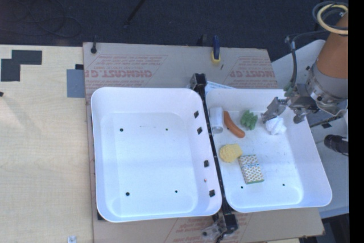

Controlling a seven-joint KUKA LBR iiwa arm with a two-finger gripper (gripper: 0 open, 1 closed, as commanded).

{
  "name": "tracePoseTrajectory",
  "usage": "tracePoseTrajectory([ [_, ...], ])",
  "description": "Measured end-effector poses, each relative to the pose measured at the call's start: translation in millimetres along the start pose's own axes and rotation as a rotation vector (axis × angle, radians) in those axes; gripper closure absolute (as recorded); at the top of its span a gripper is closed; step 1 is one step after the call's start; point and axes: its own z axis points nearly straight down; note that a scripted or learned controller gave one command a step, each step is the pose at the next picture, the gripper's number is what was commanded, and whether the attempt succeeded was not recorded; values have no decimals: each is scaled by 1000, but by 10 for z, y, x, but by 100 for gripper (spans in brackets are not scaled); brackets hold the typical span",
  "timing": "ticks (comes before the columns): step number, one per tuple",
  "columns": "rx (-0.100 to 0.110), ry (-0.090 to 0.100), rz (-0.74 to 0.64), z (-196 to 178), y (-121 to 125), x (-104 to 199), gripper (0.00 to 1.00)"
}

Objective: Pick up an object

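Scanning from the left bin (108, 122) across the divider: in the right bin (307, 185) a white cylinder (216, 119), an orange carrot (234, 124), a yellow round piece (230, 152), a patterned packet (251, 168), then green broccoli (248, 119). My gripper (285, 113) hangs spread over a crumpled white lump (276, 125), pinching nothing.

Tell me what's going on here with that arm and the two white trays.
A grey robot arm with an orange band reaches in from the right, and its claw sits low over the right-hand white bin, right at a crumpled white lump. I can't tell whether it has hold of it. Close by lie a small green leafy piece, an orange carrot-shaped stick, a white cylinder, a round yellow disc and a small patterned box. The left-hand white bin sits alongside.
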Motion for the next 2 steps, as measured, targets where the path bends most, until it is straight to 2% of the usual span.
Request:
tracePoseTrajectory([
  [1, 1, 1, -1, -97, 0, -6, 100],
  [2, 3, 3, -3, -241, -642, 592, 100],
])
